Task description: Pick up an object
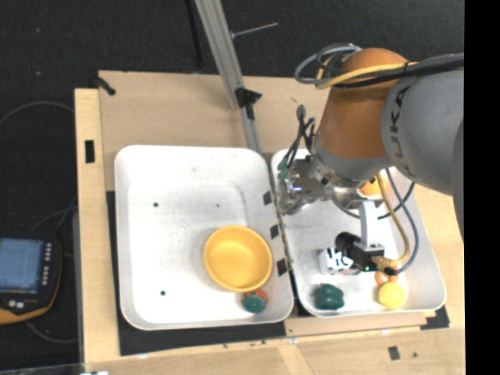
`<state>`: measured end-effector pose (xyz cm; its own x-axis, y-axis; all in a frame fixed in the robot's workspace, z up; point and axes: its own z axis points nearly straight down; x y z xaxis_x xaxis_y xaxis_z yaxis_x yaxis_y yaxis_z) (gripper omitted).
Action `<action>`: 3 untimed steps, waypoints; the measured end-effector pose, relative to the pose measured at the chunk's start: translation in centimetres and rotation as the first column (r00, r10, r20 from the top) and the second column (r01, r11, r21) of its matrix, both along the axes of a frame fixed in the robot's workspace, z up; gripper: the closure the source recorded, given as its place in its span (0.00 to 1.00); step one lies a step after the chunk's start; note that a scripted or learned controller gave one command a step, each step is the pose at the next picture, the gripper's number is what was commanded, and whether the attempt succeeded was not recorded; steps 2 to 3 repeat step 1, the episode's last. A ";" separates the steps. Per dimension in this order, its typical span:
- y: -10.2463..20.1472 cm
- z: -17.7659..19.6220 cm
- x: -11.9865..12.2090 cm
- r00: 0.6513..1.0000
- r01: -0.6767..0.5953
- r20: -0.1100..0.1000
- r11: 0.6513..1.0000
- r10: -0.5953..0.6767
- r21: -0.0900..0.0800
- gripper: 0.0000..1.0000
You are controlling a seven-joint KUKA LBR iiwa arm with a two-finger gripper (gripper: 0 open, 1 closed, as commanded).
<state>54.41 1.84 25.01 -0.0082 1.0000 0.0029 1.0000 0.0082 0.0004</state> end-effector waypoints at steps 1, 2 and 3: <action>3.9 -1.0 -1.7 1.000 0.003 -0.001 1.000 -0.003 -0.002 1.00; 3.9 -1.0 -1.7 1.000 0.003 -0.001 1.000 -0.003 -0.002 1.00; 3.9 -1.0 -1.7 1.000 0.003 -0.001 1.000 -0.003 -0.002 1.00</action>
